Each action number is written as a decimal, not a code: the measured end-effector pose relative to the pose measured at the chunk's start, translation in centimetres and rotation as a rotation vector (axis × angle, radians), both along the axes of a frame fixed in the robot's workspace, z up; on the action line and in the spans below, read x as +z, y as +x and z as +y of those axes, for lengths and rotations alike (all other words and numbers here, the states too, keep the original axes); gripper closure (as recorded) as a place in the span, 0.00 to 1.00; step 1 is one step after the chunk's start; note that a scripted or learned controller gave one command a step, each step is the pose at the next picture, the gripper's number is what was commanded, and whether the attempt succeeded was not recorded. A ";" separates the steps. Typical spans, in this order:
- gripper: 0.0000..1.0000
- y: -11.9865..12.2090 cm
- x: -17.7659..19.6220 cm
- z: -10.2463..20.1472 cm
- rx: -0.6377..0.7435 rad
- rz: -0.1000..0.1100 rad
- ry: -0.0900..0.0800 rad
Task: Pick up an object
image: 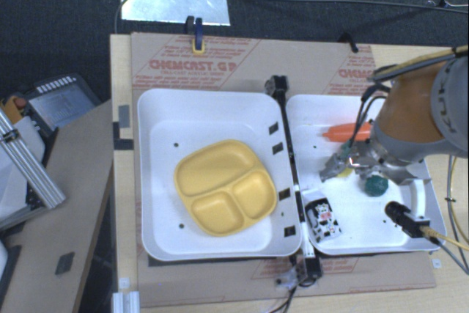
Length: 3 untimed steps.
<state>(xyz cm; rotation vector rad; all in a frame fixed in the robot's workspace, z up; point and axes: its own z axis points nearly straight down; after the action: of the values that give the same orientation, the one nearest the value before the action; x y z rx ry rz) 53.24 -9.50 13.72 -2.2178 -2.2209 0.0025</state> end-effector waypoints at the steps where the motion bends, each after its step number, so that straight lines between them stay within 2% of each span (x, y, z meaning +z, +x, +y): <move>1: 0.00 0.0 -5.2 0.1 0.000 0.000 0.000; 2: 1.00 0.1 -3.9 0.0 0.001 -0.005 -0.001; 3: 1.00 1.3 1.4 -0.2 0.002 -0.010 -0.002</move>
<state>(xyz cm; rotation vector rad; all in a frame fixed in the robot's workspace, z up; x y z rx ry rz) 54.53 -9.74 15.14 -2.2212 -2.2296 -0.0058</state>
